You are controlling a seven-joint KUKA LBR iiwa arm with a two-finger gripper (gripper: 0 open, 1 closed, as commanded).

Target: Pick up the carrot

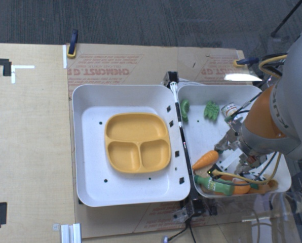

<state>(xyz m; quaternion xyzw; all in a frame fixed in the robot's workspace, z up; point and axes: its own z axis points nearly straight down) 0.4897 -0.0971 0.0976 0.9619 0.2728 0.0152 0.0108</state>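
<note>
Nearest you, the arm (pixel 272 115) looms over the right bin (pixel 201 92). The carrot (pixel 205 160) lies by that bin's left wall, just beside the claw (pixel 231 147). Whether the claw grips anything, you can't tell. Straddle the carrot's middle.

Left shallow white plastic bin (pixel 90 186) holding a yellow three-compartment plate (pixel 138 142), right white bin (pixel 201 97) with a tapered orange carrot (pixel 205 159) at seven o'clock, grey arm's gripper (pixel 231 153) just beside it, small green toy (pixel 211 110) at eleven o'clock
</note>
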